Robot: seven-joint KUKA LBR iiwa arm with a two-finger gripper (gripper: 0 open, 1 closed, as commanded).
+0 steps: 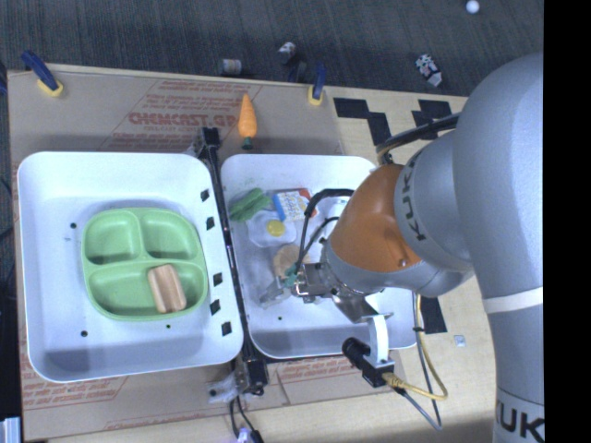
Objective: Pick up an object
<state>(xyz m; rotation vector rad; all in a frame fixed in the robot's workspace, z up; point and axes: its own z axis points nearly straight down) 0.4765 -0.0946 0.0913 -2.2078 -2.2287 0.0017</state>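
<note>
The pincer (282, 289) is down in the right bin (305, 344), whether open or closed I cannot tell, low among the clutter to reach the tan object (284, 260) just above it, presumably its target.

camera view: fixed overhead | slanted down | both bins (37, 247) framed | arm (462, 210) from right
</note>
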